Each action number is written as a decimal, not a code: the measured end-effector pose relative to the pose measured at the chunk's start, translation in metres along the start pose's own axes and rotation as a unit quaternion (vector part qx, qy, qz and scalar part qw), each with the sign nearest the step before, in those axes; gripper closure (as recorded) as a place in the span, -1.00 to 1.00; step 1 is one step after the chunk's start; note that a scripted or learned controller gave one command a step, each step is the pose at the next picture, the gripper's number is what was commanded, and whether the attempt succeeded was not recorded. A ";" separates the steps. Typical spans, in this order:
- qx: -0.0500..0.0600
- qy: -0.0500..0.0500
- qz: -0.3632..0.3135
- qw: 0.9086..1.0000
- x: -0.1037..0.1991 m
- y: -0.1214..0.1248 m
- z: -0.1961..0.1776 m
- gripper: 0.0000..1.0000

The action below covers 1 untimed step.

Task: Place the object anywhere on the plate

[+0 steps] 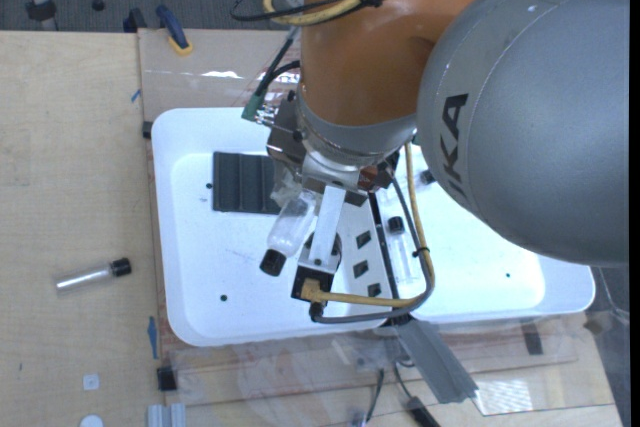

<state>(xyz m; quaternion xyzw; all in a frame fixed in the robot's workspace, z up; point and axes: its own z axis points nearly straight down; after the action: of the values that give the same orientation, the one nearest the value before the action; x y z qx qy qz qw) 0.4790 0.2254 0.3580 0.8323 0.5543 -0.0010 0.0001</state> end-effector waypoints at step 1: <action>-0.001 0.001 0.340 0.940 -0.001 0.001 0.040 1.00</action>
<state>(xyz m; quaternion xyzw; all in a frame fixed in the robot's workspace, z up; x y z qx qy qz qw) 0.4798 0.2237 0.3182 0.9712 0.2383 0.0002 0.0003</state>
